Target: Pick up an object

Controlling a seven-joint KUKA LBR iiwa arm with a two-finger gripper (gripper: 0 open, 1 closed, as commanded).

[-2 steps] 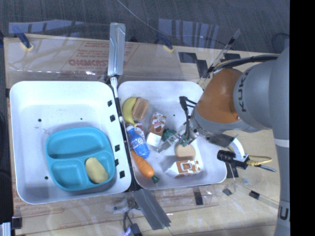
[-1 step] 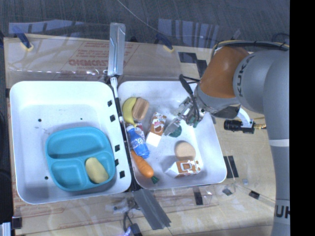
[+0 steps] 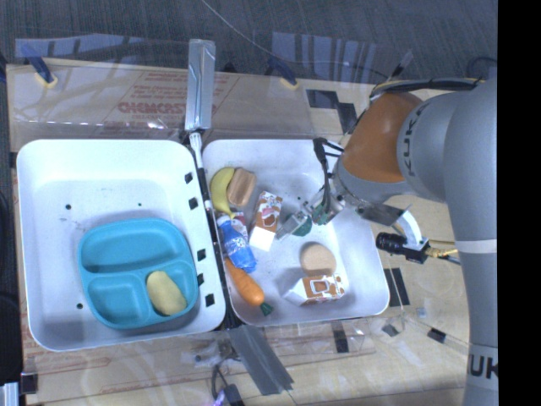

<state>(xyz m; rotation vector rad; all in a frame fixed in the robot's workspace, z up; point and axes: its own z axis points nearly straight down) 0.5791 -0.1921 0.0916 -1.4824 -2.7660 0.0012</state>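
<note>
While the arm reaches in from the right, we see its gripper low inside the right bin, near the middle of that bin, and we cannot tell how the gripper is set or whether it has anything in it. No single object is marked out by the task, so we list what lies around it. Just left of the gripper stands a small red and white carton, and below that a white cube. Against the bin's left wall a banana runs roughly top to bottom, curving, with a brown bread roll touching its right side, its long axis also near vertical. Below them a blue bottle lies slanted, its long axis going from upper left to lower right, and an orange carrot follows the same slant, with its green end pointing to the lower right. Toward the bin's lower right sit a round tan bun and, just below and touching it, a white box with an orange print. The left bin holds a blue divided tray, and a yellow potato lies in its lower right compartment, tilted from upper left to lower right. Both bins rest side by side on the table.
</note>
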